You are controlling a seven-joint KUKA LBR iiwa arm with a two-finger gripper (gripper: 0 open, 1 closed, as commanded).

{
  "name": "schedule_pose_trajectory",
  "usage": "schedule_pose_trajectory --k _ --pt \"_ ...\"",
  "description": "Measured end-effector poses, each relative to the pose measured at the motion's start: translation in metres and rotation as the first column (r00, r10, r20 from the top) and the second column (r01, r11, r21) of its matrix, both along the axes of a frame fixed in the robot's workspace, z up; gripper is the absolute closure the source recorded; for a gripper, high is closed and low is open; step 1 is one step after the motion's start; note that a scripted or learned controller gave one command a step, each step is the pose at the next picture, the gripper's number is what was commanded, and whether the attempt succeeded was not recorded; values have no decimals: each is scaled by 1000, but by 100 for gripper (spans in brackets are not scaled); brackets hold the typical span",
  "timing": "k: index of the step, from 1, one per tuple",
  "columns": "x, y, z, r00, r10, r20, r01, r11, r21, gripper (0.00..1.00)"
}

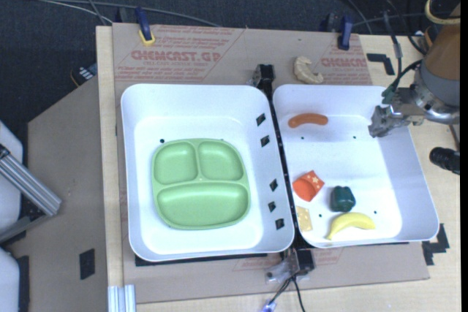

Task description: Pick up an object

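Camera view: gripper sits at the right bin's far right edge; finger opening cannot be told, nothing seen held. Sausage lies to its left, apart. Red block, green piece, banana and cracker cluster nearer the front. Left bin holds a green tray.

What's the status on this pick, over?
Gripper over right bin's far right edge, holding nothing visible. Sausage nearest, untouched. Banana, pepper nearer front. Path clear.
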State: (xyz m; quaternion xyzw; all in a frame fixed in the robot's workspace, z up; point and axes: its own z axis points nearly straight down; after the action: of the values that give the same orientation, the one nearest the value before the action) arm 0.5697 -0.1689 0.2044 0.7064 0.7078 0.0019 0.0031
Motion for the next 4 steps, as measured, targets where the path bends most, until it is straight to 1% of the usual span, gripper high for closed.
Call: schedule_pose_trajectory --k 1,2,3,4 --pt "6 46 5 1000 3 -4 -3 1000 3 100" --pt "21 97 20 1000 5 -4 -5 1000 4 100" --pt "39 142 28 1000 4 -4 -4 1000 3 100" --pt "48 189 18 1000 2 -6 -2 1000 2 100"
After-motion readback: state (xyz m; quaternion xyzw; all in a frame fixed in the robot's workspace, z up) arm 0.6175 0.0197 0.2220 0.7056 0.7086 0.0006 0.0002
